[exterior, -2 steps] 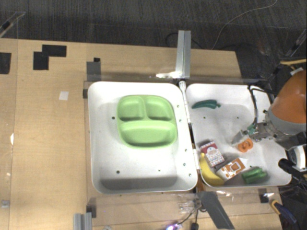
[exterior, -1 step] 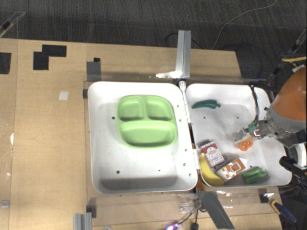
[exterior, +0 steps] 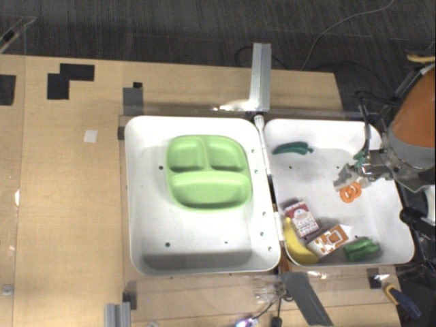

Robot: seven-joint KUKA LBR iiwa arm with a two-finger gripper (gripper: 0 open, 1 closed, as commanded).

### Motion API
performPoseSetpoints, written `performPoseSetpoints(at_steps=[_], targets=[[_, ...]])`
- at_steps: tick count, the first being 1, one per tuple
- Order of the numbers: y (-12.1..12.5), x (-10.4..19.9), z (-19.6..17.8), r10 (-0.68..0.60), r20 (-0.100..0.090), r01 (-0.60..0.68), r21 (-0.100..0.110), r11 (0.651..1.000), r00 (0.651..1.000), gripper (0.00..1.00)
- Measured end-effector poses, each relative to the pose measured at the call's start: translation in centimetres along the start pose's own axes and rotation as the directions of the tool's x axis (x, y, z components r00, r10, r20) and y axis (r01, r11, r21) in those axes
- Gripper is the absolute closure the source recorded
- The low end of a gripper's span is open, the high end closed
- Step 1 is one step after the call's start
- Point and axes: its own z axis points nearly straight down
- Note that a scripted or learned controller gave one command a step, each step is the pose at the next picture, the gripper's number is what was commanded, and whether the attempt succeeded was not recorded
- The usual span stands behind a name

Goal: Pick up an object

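Nearest candidate: small orange ring-shaped plastic piece (exterior: 350,193), lying flat on the floor of the right-hand white bin (exterior: 320,268). It sits directly under and touching the lower edge of the jaws (exterior: 355,170) as seen from above; whether that's real contact or just overlap in the slanted view, I can't tell. Ring is roughly round, so no long axis to align to.

Jaws: tips blur into the wrist hardware, can't tell how far open. Nothing visibly between them, so I wouldn't call it a grasp.

Further from the jaws, toward the bin's near corner: green pepper-like toy (exterior: 360,249), orange-and-white carton (exterior: 332,239), red-and-white box (exterior: 301,218), yellow banana (exterior: 296,246). Dark green curved piece (exterior: 293,148) lies well apart, toward the far side by the divider.
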Motion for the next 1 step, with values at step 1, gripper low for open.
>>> performPoseSetpoints(at_steps=[1], targets=[[0.22,0.05,-1.12,-0.005,0.001,0.005,-0.005,1.000,1.000,1.00]])
